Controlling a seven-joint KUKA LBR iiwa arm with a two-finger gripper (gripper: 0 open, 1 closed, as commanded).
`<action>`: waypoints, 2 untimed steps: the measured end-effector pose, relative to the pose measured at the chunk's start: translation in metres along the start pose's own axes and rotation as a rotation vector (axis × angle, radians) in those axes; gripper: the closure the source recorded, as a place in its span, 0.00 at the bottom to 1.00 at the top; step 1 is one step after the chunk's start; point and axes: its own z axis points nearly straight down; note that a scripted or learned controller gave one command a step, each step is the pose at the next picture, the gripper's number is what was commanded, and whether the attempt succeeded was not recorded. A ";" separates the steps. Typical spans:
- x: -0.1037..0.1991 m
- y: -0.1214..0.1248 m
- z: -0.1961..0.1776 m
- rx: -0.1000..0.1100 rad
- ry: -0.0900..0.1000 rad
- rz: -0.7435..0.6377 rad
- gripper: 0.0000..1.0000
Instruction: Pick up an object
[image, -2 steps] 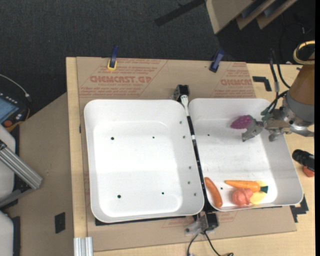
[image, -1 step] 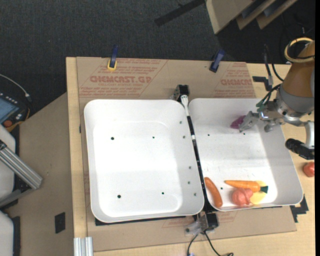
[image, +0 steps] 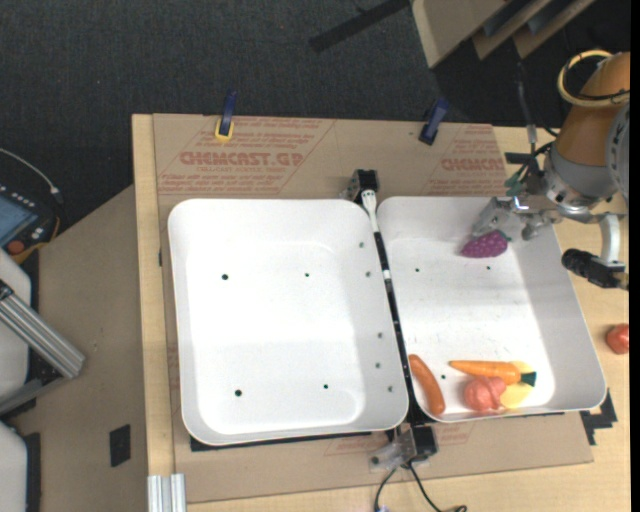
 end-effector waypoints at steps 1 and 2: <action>0.000 -0.002 0.000 0.004 0.002 0.001 0.00; -0.010 0.004 0.033 0.015 0.020 0.000 0.00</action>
